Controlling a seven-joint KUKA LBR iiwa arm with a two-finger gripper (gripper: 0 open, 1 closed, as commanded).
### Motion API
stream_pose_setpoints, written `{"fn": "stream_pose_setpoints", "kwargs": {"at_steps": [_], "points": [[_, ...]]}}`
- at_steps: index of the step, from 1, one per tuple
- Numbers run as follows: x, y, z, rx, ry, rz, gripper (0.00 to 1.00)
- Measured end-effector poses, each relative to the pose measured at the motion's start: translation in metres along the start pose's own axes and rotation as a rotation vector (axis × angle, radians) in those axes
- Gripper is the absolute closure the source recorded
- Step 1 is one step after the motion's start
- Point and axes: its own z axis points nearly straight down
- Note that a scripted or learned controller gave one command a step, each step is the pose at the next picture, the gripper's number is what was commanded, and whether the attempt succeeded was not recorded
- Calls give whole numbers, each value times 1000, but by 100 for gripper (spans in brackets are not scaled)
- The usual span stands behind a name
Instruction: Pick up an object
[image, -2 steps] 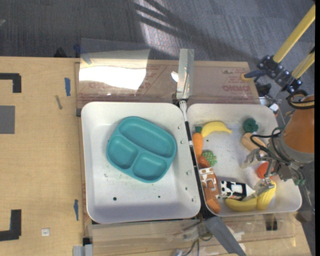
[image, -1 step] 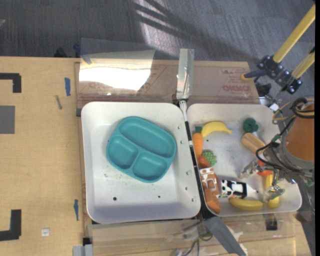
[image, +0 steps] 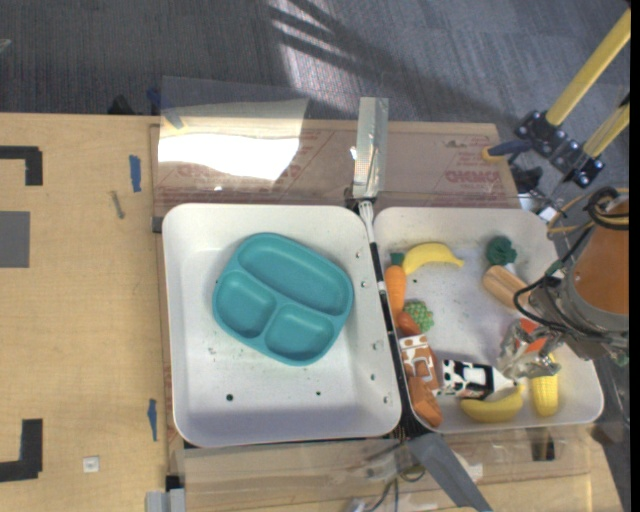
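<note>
1. Left bin (image: 190, 300): holds a teal divided plate (image: 284, 297), lying near the middle, slightly toward the far edge.
2. Right bin (image: 470, 225): holds the candidate objects.
   - Banana (image: 432, 257) near the far edge, with an orange carrot (image: 396, 285) beside it along the left wall.
   - Green piece (image: 501, 249) at the far right corner, with a tan cylinder (image: 502, 285) just beside it.
   - Small green-and-red item (image: 417, 317) at mid-bin.
   - Black-and-white cow toy (image: 468, 377), a second yellow banana (image: 492, 405) and a corn cob (image: 545, 392) along the near edge.
3. Gripper (image: 525, 350): low over the near right corner of the right bin, just above the corn cob and second banana. Whether the claw is wide or narrow cannot be told; cables and clutter mask it.
4. Progress: judged as the approach or descent stage. Every visible object rests on the bin floor; nothing is seen lifted. Grasp and lift remain.
</note>
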Motion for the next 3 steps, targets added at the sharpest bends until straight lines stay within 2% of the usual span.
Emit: {"fn": "stream_pose_setpoints", "kwargs": {"at_steps": [1,2,3], "points": [[0,1,1,-2,1,0,0],[0,1,12,-3,8,-46,0],[-4,1,0,1,-2,-45,100]]}}
